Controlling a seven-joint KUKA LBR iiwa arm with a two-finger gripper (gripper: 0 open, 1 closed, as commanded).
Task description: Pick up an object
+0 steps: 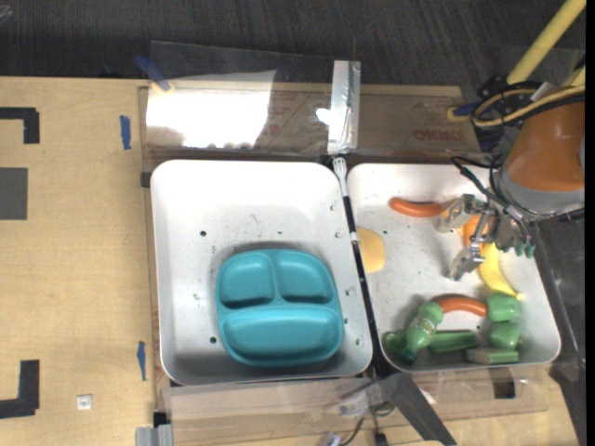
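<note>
Our gripper (471, 240) hangs low in the right bin (409, 179); we cannot tell from this view whether it is parted, closed or holding anything. Just beyond its tips lies a yellow banana-shaped toy (495, 277), with an orange carrot-like piece (418, 207) to the other side and a green bottle-shaped toy (420, 331) farther past the banana. We judge the banana light, stiff plastic, smooth and likely to slip, so we would take it across its thick middle. A teal divided tray (276, 307) sits in the left bin (186, 193).
</note>
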